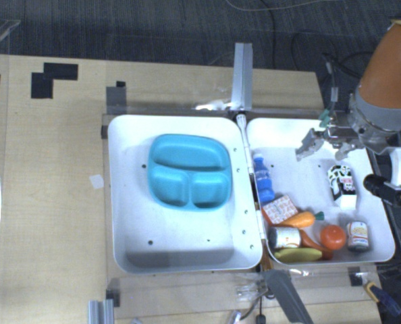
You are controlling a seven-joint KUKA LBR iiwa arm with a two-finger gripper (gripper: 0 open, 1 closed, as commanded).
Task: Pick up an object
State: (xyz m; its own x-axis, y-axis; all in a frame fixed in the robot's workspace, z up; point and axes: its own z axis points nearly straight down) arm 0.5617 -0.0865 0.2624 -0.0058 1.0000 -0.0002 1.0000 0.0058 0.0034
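My gripper [324,155] hangs over the back of the right bin [281,147], below the grey wrist and its orange band. It is open: one finger [307,144] points left, the other sits near the cow-patterned carton [341,181], and nothing lies between them. The bin's front holds a blue bottle [260,178], a checkered packet [279,210], a carrot [299,219], a red tomato [333,236], a yellow banana [298,254], a white can [285,237] and a small jar [357,234].
In the left bin [129,201] lies a blue divided plate [188,170]. A grey post [242,73] rises behind the ridge between the bins. The arm's body [389,79] looms over the right bin's back right corner.
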